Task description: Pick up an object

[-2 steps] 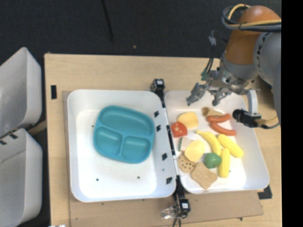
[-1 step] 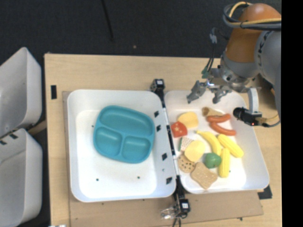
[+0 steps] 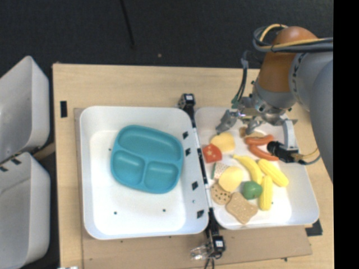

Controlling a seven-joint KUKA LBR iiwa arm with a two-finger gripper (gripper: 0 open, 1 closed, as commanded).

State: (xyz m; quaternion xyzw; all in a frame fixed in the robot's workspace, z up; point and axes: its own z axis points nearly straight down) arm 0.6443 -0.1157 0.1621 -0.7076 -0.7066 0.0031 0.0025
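Hovering over the right bin [image 3: 303,206], the fingers [image 3: 242,120] splay open above a yellow toy [image 3: 223,143], gripping nothing.

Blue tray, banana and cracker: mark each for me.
Blue tray [image 3: 147,159], camera view, on its centre divider.
Banana [image 3: 249,167], camera view, mid-length of its curve.
Cracker [image 3: 242,208], camera view, middle of its top face.
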